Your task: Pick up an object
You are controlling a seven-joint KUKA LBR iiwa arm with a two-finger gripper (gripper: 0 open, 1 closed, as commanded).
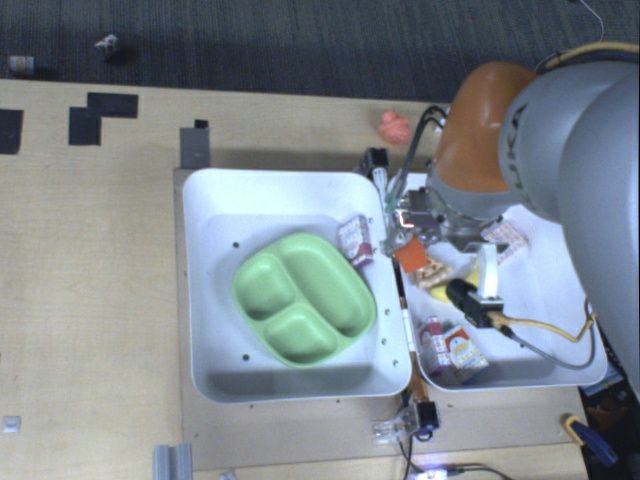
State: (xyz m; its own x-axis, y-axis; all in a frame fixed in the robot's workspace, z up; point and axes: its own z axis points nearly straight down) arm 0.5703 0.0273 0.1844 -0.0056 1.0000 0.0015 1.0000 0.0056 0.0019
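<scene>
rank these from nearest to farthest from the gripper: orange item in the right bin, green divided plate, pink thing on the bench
From the gripper:
1. orange item, right bin, just below it
2. green divided plate, left bin, to its left
3. pink thing, on the bench above the bins

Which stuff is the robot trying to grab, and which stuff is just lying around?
For the job:
- claw, low over the right bin
- orange piece just below it
- yellow piece
- small packet near the bin's front
- wrapper

Just lying about:
- green divided plate in the left bin
- small packet beside the plate
- pink thing outside the bins
</scene>
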